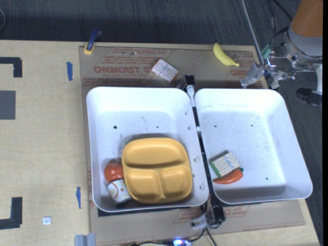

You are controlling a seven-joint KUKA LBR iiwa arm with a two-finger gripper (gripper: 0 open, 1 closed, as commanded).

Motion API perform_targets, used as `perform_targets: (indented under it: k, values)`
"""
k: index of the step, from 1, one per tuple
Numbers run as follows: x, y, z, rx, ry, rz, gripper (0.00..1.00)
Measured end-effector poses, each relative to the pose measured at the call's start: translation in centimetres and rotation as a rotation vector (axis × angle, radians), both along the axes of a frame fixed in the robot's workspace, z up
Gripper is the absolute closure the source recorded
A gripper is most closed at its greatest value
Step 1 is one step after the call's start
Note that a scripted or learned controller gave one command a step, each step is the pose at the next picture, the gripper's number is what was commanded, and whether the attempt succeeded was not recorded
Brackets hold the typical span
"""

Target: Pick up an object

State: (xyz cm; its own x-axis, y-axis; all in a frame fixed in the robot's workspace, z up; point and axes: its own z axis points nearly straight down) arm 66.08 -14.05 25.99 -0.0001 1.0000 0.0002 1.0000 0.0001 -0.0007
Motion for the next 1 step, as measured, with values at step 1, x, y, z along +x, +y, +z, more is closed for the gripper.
perform_targets:
  k: [1]
  values:
    - [0.55,-1.08,-16.7,0.0,0.0,0.0,0.0]
